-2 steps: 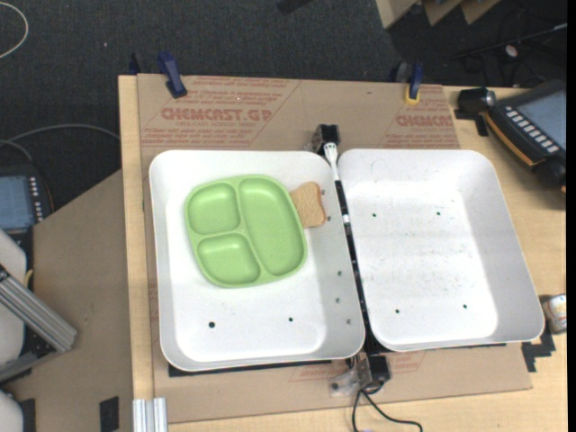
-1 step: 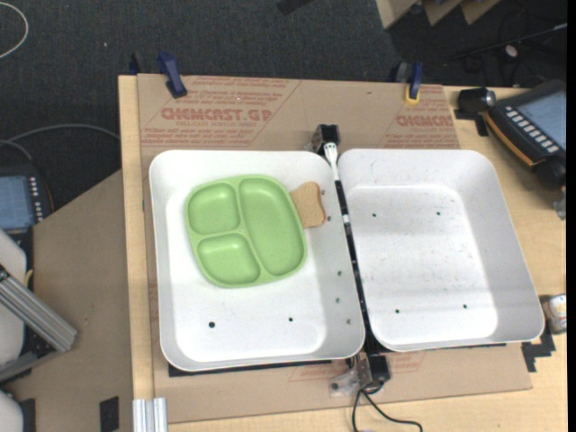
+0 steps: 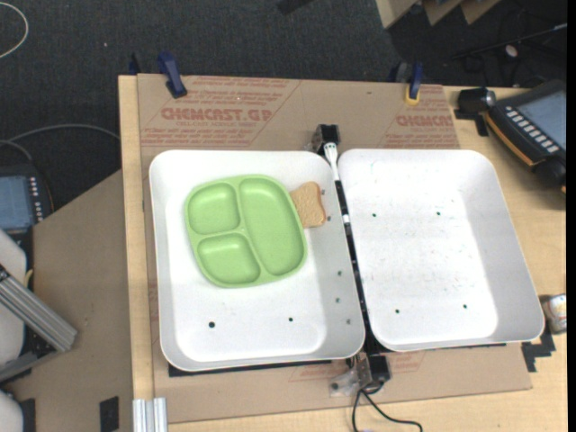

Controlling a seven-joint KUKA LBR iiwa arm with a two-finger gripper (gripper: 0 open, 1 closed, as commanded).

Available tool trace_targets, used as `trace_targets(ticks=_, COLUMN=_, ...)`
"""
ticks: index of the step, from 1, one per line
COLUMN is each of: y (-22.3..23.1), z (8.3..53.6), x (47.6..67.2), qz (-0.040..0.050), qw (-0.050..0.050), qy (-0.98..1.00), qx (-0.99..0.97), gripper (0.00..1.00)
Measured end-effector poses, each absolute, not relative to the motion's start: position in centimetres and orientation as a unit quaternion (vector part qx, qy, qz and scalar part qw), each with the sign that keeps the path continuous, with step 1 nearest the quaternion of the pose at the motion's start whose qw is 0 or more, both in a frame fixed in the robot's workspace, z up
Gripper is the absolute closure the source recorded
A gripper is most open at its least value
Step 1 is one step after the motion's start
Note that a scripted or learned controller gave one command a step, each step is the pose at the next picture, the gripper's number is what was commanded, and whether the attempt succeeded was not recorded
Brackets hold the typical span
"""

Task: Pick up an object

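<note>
Green plate (image 3: 245,230) and cracker (image 3: 310,204) in left bin (image 3: 252,340)

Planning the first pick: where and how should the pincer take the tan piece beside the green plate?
Probably the tan piece's right long edge and far end, coming straight down: it lies flat in the left bin, its left side against the green divided plate's rim, leaving little finger room there.

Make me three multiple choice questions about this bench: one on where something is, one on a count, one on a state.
1. Where is the green plate?
A. left bin
B. right bin
C. on the cardboard

2. How many compartments does the plate have?
A. two
B. three
C. four

3. How does the tan piece lie?
A. inside a compartment
B. apart from the plate
C. against the plate's right rim

Answers: 1 A, it sits in the left bin's upper half. 2 B, three hollows show. 3 C, it touches the right rim.
</note>
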State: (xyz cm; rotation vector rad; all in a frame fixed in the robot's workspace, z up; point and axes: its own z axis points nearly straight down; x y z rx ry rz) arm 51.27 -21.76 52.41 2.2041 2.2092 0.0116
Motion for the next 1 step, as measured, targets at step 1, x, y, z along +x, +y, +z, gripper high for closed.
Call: trace_targets(ticks=1, y=-19.96, z=41.05, x=47.71, qz=-0.0024, qw=-0.006, qy=0.707, qx=0.708, gripper=1.0)
